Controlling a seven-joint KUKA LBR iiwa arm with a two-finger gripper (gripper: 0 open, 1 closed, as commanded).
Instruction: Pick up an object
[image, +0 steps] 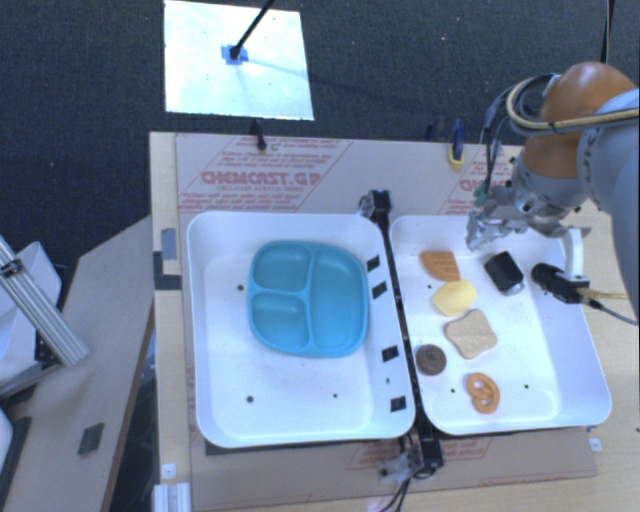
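Black block (503, 271) just below jaws (481, 236)

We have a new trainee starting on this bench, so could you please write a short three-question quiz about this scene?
1. True or false: the blue plate lies in the left bin.
2. Which item lies nearest the gripper: A pretzel, B black block, C brown cookie?
3. Fill in: the plate has ___ compartments.

Key: 1 true; 2 B; 3 three.
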